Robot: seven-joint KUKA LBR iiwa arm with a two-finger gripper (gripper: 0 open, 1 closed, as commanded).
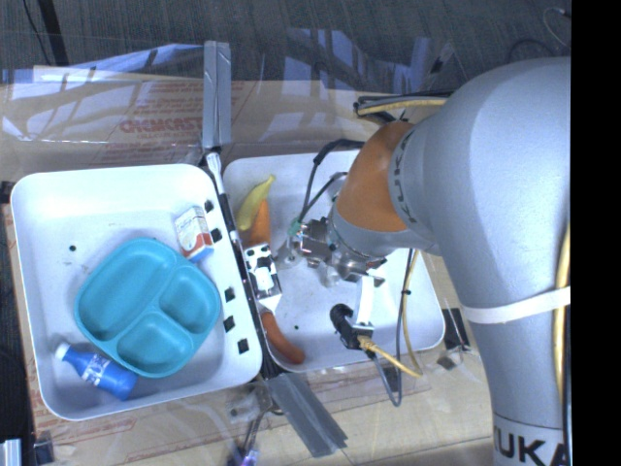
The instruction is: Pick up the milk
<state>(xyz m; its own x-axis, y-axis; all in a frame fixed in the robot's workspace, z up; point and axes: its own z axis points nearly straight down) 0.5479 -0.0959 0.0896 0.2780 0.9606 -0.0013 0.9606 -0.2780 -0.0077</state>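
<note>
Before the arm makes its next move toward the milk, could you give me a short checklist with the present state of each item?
1. Milk located: ok. The small milk carton lies in the left bin, against the upper right edge of the blue divided plate.
2. Gripper over the right bin: not ok. The gripper is in the right bin, near the divider, not the milk's bin.
3. Milk between the fingers: not ok; the carton is apart from the gripper.
4. Finger state: cannot tell.
5. Clutter near the gripper: not ok. A banana and a carrot lie close by.
6. Blue bottle away from the milk: ok.
</note>
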